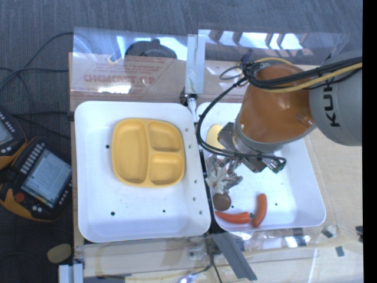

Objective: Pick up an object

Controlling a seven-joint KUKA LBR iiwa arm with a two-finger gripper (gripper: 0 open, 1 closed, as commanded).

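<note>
My gripper (223, 177) hangs low over the left part of the right bin (306, 205), under the orange wrist band. Just below it lies a small brown round object (221, 201); whether the gripper touches it I cannot tell. A red sausage-shaped piece (232, 217) and an orange one (260, 210) lie near the bin's front edge. A pale yellow object (213, 135) shows partly from behind the wrist at the bin's left side. A small green thing (278, 165) peeks out at the wrist's right.
The left bin (94, 217) holds a yellow divided plate (148, 151) in its middle. A ridge (200, 175) divides the two bins right beside the gripper. Controllers and cables lie on the floor at the far left.
</note>
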